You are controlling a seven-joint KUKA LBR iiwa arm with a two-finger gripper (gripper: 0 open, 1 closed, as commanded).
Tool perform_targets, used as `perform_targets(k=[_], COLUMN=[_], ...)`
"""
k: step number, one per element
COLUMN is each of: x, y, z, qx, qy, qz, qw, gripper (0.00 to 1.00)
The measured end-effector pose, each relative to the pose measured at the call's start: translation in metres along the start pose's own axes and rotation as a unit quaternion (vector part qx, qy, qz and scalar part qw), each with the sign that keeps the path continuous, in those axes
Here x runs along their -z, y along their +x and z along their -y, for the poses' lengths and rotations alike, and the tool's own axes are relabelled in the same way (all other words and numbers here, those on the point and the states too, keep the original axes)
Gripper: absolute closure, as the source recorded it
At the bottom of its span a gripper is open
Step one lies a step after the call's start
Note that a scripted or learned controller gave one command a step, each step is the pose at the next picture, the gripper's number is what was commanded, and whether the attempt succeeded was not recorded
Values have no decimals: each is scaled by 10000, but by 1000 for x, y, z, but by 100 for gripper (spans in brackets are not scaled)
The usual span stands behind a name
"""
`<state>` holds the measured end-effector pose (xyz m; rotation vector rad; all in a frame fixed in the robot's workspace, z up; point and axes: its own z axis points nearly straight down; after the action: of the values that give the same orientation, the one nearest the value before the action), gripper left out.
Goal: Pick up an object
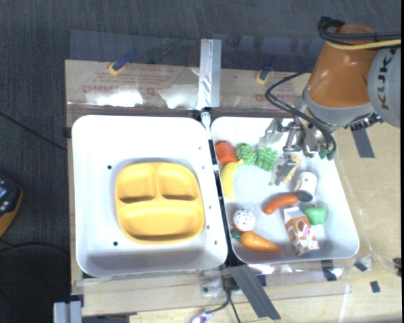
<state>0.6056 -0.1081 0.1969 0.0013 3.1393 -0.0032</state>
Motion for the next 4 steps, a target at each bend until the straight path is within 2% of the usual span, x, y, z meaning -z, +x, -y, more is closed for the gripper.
perform_targets(k=[1, 2, 3, 4], x=[-106, -95, -95, -86], y=[43, 41, 41, 40], z=[11, 11, 10, 11], qx=[270, 280, 281, 282], qy=[9, 33, 32, 47], qz=[56, 84, 82, 95], qw=[9996, 9996, 9996, 9995], gripper=[0, 100, 0, 100])
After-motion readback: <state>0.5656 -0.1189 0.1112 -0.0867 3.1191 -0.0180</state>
